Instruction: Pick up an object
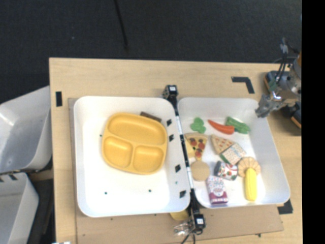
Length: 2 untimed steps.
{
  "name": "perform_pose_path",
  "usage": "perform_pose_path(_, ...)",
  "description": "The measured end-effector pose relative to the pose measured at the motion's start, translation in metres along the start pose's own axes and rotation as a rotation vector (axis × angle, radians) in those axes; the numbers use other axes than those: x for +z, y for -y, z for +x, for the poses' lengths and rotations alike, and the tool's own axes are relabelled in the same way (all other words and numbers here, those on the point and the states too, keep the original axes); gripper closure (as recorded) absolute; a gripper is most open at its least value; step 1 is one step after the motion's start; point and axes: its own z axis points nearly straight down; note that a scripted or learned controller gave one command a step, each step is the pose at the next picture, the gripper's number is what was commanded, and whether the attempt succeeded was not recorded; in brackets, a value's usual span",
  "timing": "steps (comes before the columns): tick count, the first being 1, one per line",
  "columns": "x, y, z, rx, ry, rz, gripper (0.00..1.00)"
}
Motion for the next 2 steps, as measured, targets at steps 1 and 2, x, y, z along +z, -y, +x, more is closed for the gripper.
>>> perform_pose_path(1, -0.007, 0.028, 0.0, 0.0, 0.0, 0.0, 1.0)
perform_pose_path(2, 0.023, 0.055, 0.076, -0.007, -0.005, 0.005, 1.0)
